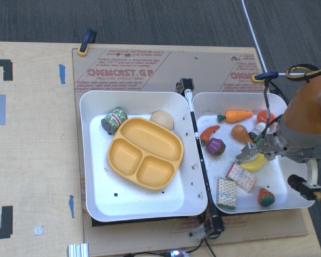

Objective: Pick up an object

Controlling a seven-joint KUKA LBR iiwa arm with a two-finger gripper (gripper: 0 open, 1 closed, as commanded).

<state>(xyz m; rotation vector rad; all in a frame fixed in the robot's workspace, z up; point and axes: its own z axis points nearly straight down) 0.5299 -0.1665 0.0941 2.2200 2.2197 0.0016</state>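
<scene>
Reaching into a crowded bin: a glancing grab is the main risk

Spreading across the pale wooden table [27, 143] is a printed cardboard sheet [128, 71], and on it sit two shallow white plastic bins. The left bin [93, 191] carries a yellow three-compartment plastic plate [145, 153], with a green-labelled toy can [114, 120] at the plate's upper left and a beige rounded toy [162, 120] just beyond its upper rim.

The right bin [281, 197] holds the likely targets, and they lie close together. The grey arm with its orange band [305, 116] reaches in from the right, and its jaws [251, 153] hang low over the bin's middle, just beside a yellow toy banana [253, 163]. How far the jaws stand apart cannot be told at this slant, and nothing is seen held between them.

The trouble I expect comes from crowding. The banana lies near a white-and-red patterned packet [241, 176], so a closing grip may catch an edge of both or slide off the banana's curved skin. A brown egg-shaped toy [239, 133] sits just above the jaws and could be nudged aside on descent. Farther off lie an orange toy carrot [238, 115], a green-patterned small carton [227, 192], a purple toy vegetable [215, 146], a red toy pepper [209, 132] and a red toy strawberry with green leaves [266, 197]; these seem safe unless the arm sweeps sideways.
</scene>
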